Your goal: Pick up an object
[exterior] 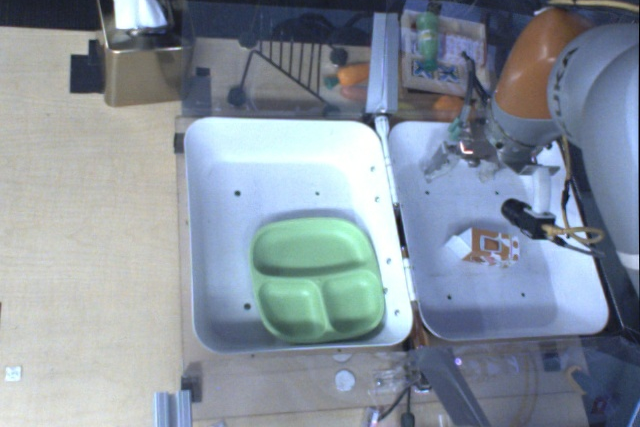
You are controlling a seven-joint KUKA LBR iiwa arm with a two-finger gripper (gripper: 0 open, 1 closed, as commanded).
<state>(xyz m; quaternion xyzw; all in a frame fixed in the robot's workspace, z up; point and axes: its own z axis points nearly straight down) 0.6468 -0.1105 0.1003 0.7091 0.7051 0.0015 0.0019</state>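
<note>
Claw (462, 165) sits low over the back of the right white bin (520, 305), fingers apart, nothing between them. I read this as the approach step, with no grasp made yet. The nearest candidate is the small flat white-and-orange printed packet (487, 247), lying mid-bin, nearer the front and apart from the claw. The green moulded three-compartment plastic tray (318, 277) lies in the left white bin (230, 215). Next: shift toward the front, centre over the packet, descend, close.

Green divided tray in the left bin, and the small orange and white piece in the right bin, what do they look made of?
Green divided tray: probably moulded plastic, satin finish; even colour, rounded compartment walls, soft highlights.
Small orange and white piece: perhaps printed card or paper; flat, sharp-cornered, too small to be sure.
</note>
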